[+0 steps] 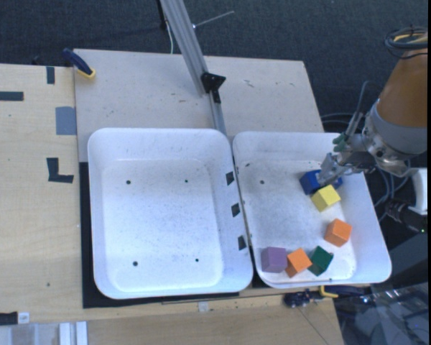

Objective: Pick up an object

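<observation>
Several small blocks lie in the right bin [273, 157]. A blue block [310, 181] sits near the bin's right side, with a yellow block [326, 197] touching it just in front. An orange block [337, 232] lies lower right. Along the front edge sit a purple block [274, 259], a smaller orange block [297, 261] and a dark green block [320, 259]. My gripper [333, 167] hangs low over the right bin, right beside the blue block's upper right edge. Nothing shows between its fingers.
The left bin [158, 207] sits beside the right one, sharing a raised middle rim. A slanted metal bar [190, 42] crosses the bench behind the bins. A blue and yellow clamp [79, 63] lies at the bench's back left. Cables hang off the right side.
</observation>
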### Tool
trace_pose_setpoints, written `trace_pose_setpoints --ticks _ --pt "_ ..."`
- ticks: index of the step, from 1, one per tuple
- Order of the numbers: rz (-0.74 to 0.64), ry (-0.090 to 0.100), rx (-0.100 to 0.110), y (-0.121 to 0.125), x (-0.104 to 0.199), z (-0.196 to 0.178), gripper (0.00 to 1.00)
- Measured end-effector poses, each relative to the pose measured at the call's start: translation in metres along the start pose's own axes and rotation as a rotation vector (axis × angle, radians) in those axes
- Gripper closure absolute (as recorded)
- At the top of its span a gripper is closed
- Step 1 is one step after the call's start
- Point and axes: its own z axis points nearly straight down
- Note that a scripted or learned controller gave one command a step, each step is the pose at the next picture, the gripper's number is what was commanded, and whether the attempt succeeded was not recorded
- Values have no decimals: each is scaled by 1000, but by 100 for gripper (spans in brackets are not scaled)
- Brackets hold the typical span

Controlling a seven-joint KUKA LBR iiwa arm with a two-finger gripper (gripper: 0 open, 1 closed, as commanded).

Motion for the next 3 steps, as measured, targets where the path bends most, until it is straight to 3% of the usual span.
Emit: trace_pose_setpoints --ticks 1,2,3 --pt "0 1 2 13 49 19 100" --pt "-2 1 1 11 102 21 100" --pt "-3 1 0 25 155 20 100"
